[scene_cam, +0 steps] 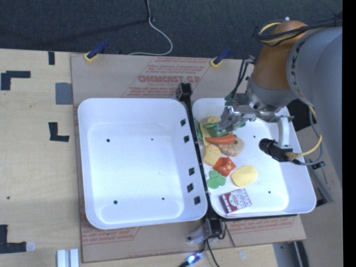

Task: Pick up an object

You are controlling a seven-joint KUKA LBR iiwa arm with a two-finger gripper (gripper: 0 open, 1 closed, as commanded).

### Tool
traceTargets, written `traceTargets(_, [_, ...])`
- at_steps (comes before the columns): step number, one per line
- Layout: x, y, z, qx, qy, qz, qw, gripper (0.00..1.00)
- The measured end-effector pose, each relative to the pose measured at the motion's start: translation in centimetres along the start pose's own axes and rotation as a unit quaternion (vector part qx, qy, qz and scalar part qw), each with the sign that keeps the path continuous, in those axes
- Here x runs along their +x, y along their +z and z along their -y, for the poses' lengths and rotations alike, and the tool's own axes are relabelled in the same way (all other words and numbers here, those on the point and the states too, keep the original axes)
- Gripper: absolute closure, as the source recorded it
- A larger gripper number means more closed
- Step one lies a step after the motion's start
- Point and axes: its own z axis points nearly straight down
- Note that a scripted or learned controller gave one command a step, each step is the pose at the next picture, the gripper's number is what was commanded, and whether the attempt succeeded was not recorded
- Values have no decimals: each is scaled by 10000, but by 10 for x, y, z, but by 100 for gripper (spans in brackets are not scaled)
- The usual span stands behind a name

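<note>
Toys (223, 149) crowd the left half of the right bin (278, 196), hard against the divider, as I watch my gripper (229, 122) hang low over the top of the heap. From this slant I cannot tell whether its fingers are spread or closed, or whether they touch anything. Directly beneath it lie a green piece (210, 128) and an orange carrot-like stick (221, 139), overlapping a tan round (233, 147). Further out sit a yellow corn-like cob (212, 155), a red piece (224, 165), a small green sprig (216, 178), a smooth yellow lump (244, 175) and a flat red-and-white packet (236, 199), the last lying apart near the front rim. I judge all of it light, hard, slick plastic play food: stiff, not fragile, prone to skid. The stick looks the best hold, pinched across its narrow middle; the rounded lump would likely squirt out. The left bin (133, 160) is bare white.
</note>
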Motion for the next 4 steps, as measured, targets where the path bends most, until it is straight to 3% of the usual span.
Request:
traceTargets(1, [14,-212,-42,-51,11,10,10000,100])
traceTargets(2, [29,-353,-70,-36,11,11,10000,100])
traceTargets(3, [-48,-344,-56,48,64,13,10000,100])
traceTargets(4, [-88,-344,-27,48,43,1,10000,100])
